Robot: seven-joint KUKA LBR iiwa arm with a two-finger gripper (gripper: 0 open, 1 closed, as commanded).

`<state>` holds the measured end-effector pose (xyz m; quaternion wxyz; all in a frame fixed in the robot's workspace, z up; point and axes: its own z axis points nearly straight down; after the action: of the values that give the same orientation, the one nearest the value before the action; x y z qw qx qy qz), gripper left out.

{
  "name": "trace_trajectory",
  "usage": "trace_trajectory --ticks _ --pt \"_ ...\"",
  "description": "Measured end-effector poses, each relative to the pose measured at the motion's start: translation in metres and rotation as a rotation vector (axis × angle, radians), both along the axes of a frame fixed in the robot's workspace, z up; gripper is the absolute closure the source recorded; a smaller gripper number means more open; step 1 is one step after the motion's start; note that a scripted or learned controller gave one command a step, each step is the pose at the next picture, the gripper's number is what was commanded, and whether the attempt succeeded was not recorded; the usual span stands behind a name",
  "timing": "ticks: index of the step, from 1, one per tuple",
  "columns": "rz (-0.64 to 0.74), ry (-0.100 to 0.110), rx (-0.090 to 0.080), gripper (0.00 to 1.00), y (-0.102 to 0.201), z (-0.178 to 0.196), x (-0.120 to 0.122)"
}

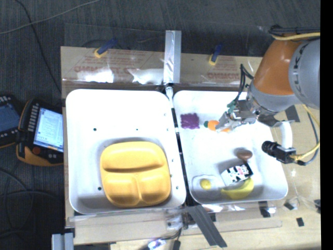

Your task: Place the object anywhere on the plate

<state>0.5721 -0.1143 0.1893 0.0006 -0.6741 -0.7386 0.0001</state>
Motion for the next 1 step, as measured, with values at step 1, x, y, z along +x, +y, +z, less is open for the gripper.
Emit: trace_trajectory --ticks 1 --pt "-0.089 0.003 0.0 1.0 0.0984 -0.0068 -0.0311"
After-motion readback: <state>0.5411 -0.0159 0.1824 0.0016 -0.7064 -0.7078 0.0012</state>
